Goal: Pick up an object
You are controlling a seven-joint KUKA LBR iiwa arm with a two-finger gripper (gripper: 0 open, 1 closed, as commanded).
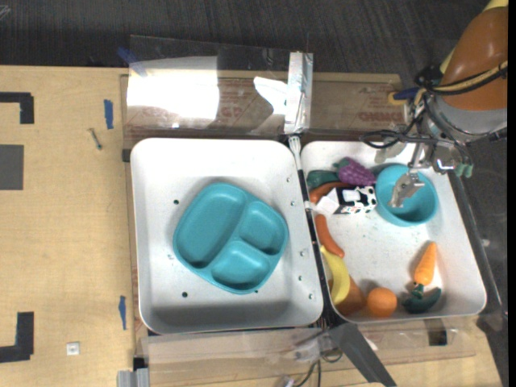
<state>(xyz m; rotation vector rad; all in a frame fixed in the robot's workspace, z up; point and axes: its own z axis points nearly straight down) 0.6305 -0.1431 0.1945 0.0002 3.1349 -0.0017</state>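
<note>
Right bin (476, 297), right half of frame: holds all the loose items. A blue bowl (411, 204) sits in its upper right part. The hand (408, 189) hangs over the bowl's hollow, apparently reaching down into it; whether it is spread or pressed together cannot be told from this slant, and nothing is visibly pinched.

Upper left corner of that bin: a purple grape-like toy (355, 170), a dark green piece (321, 177), an orange-red piece (324, 190) and a black-and-white patterned block (355, 199), all crowded and touching, hard against the dividing wall.

Left wall, lower down: a long orange piece (326, 234), a yellow banana (338, 271) and an orange ball (381, 301) by the bottom rim. Lower right: a carrot (425, 263) above a dark green item (422, 299).

Left bin (153, 216), centre of frame: one teal divided plate (232, 235), lying tilted, well apart from all walls.

Judgement: the items seem scattered as pick stock, most pressed to walls and corners, which leaves little finger room there. The open floor in the middle of the right bin gives the freest approach; the carrot and the bowl stand clearest. The bowl's rim, directly under the hand, looks the likeliest target.
</note>
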